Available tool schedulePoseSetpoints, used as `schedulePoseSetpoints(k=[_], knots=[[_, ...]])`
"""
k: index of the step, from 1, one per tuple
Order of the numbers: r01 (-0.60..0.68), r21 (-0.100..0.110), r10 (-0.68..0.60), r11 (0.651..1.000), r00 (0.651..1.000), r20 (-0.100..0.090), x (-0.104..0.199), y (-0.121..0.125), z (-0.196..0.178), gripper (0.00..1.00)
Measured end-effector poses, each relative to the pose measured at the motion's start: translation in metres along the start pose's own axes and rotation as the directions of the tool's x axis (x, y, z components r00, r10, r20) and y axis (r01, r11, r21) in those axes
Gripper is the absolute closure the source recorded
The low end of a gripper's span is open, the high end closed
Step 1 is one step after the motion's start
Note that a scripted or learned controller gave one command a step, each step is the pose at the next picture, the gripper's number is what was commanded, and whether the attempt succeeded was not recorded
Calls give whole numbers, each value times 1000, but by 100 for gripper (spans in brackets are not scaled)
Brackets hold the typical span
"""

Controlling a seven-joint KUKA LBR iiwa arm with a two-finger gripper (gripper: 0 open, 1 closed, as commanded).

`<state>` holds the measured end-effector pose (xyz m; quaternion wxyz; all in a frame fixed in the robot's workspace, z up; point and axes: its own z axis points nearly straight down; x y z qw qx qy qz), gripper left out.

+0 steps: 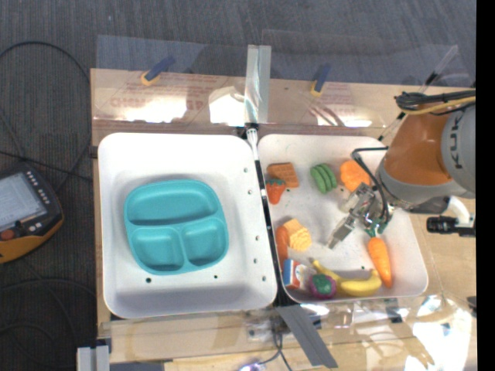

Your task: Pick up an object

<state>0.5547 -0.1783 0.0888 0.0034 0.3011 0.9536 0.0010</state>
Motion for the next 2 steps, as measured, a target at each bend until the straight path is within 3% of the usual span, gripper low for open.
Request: schedulePoseSetpoints(k=[1,2], knots=[[-73,-3,73,997,997,0,-64,50,1,0],[-143,16,143,990,990,-7,-50,112,0,0]])
